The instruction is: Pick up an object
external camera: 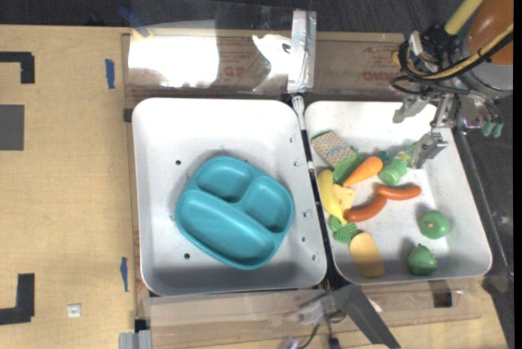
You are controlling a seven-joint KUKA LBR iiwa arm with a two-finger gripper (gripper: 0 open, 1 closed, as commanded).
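Hand (427, 145): low over right bin's (477, 254) far side, beside green toy vegetable (394, 171); finger state cannot be told. Toy food lies in that bin, nothing lifted. Pick not yet made.

Not much legible tbh. Faint reddish print on the cardboard strip (245, 62) behind the bins, upper middle of frame, under the clear plastic sheet (212, 41) w/ glare, so can't make out letters. More reddish print on the same cardboard further right, approx upper right above the right bin (477, 245), also too small and blurry to read. Black bracket-shaped marks (18, 66) on the bench top (65, 201), left edge of frame, upper and lower; shapes, not text. Tiny square sticker (74, 309) at lower left, unreadable. No brands or numbers readable anywhere.
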